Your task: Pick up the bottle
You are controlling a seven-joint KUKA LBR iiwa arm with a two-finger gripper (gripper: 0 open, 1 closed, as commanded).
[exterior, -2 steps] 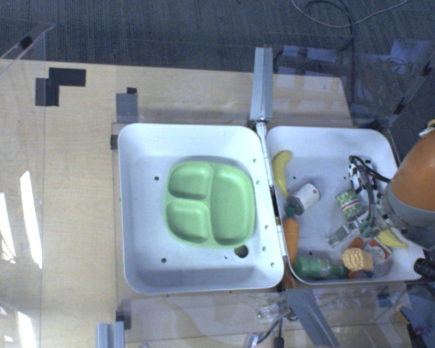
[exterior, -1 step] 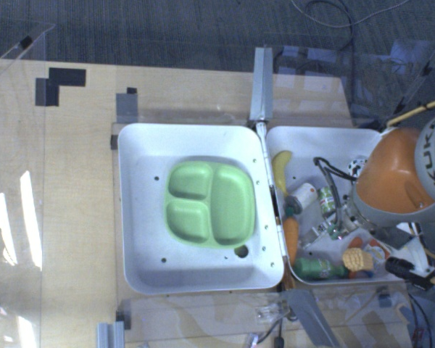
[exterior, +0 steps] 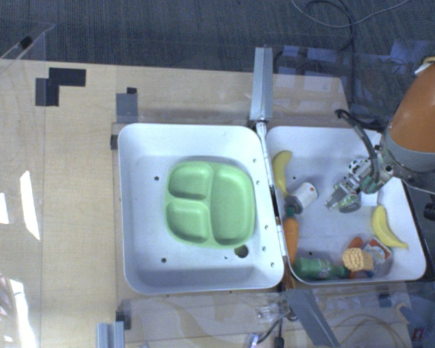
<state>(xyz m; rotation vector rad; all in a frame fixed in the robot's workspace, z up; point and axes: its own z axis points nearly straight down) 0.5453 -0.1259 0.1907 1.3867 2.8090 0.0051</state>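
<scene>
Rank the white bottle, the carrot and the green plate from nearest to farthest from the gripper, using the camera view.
From the gripper, in the right bin:
1. White bottle, just to its left in the same bin.
2. Carrot, farther left and lower, along the bin's left wall.
3. Green plate, in the left bin.

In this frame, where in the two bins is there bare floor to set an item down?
Left bin: bare strips all around the green plate, widest on its left. Right bin: bare at the far wall, above the gripper and white bottle. Crowded along the near edge: carrot, green bottle, corn, banana.
</scene>
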